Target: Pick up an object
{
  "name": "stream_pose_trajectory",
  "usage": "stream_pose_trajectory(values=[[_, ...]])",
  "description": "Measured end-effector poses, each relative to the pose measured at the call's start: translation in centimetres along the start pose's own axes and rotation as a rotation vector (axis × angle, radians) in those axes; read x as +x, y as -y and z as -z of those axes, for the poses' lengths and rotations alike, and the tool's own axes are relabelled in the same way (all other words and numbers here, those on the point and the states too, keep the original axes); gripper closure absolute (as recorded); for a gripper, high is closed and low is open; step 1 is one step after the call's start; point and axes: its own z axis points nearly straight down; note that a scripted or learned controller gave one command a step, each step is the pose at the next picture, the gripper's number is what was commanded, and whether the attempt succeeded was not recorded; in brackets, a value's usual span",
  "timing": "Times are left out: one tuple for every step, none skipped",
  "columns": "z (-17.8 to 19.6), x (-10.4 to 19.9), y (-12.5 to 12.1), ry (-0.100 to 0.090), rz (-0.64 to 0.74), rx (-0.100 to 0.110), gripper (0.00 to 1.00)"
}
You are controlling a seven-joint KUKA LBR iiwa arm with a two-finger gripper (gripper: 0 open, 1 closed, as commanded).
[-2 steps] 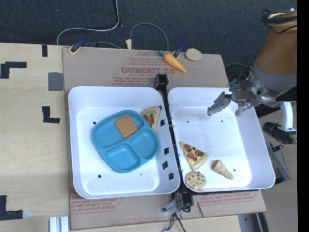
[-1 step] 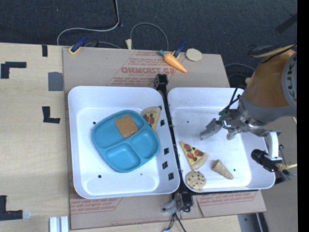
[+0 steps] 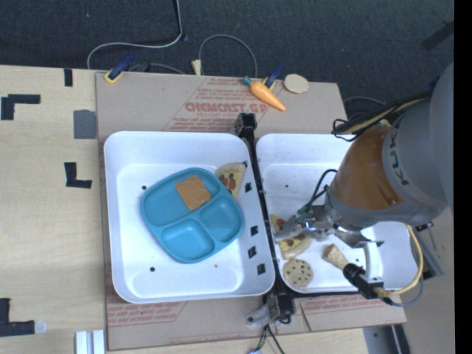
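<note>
The arm (image 3: pixel 383 175) reaches in over the right bin (image 3: pixel 295 150), its orange band above the wrist. The end effector (image 3: pixel 304 226) sits low in that bin, just right of the black divider (image 3: pixel 254 190) that runs between the two bins. Whether it is wide, narrow or holding anything cannot be told, since the wrist and cables cover it.

Around it lie small food pieces: a round cookie with dark chips (image 3: pixel 298 272) toward the near wall of the right bin, a pale cracker-like piece (image 3: pixel 335 255) just right of the cookie, and a cluster of yellowish bits (image 3: pixel 284 231) touching or just beside the end effector.

Left of the divider, the left bin (image 3: pixel 122 198) carries a blue sectioned plate (image 3: pixel 193 223) with a brown toast slice (image 3: pixel 193 192) in its upper compartment. A pizza slice (image 3: pixel 232 175) lies between the plate and the divider.

Beyond the bins, on the cardboard sheet (image 3: pixel 169 102) covering the worktop, rest a toy carrot (image 3: pixel 267 95) and a tan disc (image 3: pixel 296 84) just beside it.
</note>
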Motion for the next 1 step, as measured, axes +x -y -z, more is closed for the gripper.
stream_pose_trajectory(values=[[1.53,-0.22,-0.21,0.000,-0.002,-0.002,1.00]])
